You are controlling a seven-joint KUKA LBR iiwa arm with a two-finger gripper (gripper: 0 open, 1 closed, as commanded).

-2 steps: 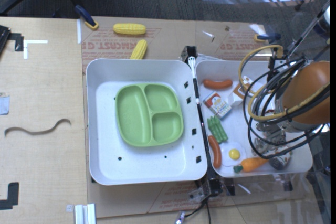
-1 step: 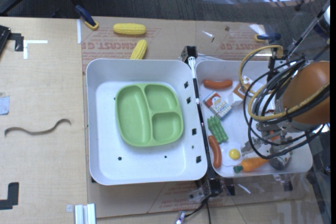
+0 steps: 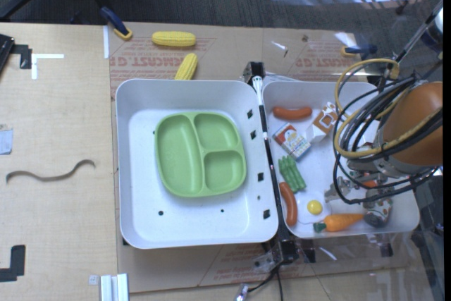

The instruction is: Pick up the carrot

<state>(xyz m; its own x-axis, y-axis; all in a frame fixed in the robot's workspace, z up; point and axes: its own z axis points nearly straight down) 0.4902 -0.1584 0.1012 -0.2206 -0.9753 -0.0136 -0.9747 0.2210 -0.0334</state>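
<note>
Arm [image 3: 416, 127]: rounded housing, orange band on top, grey metal below. Cables [image 3: 363, 106]: a bundle of black leads plus one yellow, looped in wide coils along the arm's left side, reaching up toward the frame's upper right. Wrist [image 3: 370, 176]: grey and silver metal parts under the coils, with small orange patches between them; fine detail is too small to tell. Gripper [image 3: 377, 211]: a metallic, rounded grey end piece.
</note>
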